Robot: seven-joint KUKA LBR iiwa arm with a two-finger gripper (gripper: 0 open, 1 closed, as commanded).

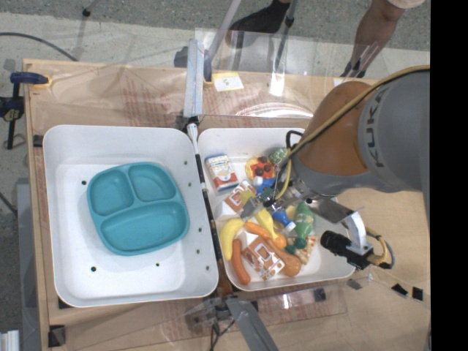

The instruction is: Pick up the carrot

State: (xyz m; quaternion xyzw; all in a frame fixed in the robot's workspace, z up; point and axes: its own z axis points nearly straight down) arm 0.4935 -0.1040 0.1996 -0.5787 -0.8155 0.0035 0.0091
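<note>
Pale wooden bench boards [110, 97] carry two shallow white bins side by side. Within the left bin [66, 269] lies a teal divided plate [137, 207], flat, with three compartments. Crowded into the right bin [230, 141] is a heap of toy food: a banana [229, 235] near the bin's left wall, a reddish sausage [240, 262] just below it, small printed cartons [221, 171] toward the top, and green and blue pieces in the middle.

Among these lies the carrot [260, 232], orange, just right of the banana and touching the clutter around it. Its long axis runs on a slant, from upper left down to lower right; which end is the tip I cannot tell.

From the right the grey arm [387, 134] with its orange band [333, 134] bends over the bin. Its gripper [280, 198] sits low among the toys, just above and to the right of the carrot. Whether the tool is released or clenched I cannot tell.
</note>
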